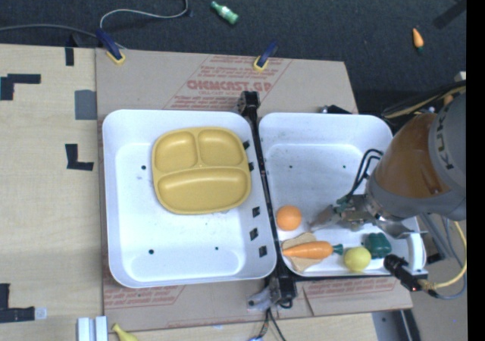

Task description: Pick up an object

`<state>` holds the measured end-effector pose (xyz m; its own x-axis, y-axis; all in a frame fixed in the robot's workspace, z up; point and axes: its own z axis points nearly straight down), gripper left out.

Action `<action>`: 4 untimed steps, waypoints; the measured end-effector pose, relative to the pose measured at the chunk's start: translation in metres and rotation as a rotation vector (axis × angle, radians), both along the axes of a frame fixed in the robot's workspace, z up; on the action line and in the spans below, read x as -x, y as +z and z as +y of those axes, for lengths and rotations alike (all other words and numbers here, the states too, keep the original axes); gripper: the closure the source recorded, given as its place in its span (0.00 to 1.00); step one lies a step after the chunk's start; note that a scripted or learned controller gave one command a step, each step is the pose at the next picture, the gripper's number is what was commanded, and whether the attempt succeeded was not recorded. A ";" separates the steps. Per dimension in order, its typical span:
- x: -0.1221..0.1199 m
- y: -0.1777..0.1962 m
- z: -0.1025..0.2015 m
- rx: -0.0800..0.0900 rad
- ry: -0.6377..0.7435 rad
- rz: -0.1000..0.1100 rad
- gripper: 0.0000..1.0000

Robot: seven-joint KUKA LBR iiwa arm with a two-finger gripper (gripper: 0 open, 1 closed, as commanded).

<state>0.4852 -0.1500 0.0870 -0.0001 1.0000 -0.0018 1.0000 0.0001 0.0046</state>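
The right bin (326, 131) holds several small toy foods along its near edge. An orange ball (289, 217) lies near the divider. A carrot (312, 250) rests beside a tan wedge (297, 240). A yellow lemon (357, 258) and a green piece (377, 243) lie further right. My gripper (329, 216) hangs low over the right bin, just right of the orange ball and above the carrot. Nothing is visibly held in it. The arm's grey and orange wrist (413, 165) covers the bin's right side.
The left bin (125, 203) carries a yellow divided plate (201, 168). A black divider (256, 180) with clips runs between the bins. Cables trail at the right near the arm, and cardboard (227, 82) lies under the bins.
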 end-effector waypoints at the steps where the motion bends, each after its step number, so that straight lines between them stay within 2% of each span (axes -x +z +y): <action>1: -0.071 0.049 -0.013 -0.001 0.001 0.004 0.00; 2: -0.006 -0.001 -0.006 -0.002 -0.001 0.004 0.00; 3: -0.088 0.000 -0.044 0.002 0.002 -0.003 0.00; 4: -0.058 0.007 0.004 -0.003 0.001 0.007 0.00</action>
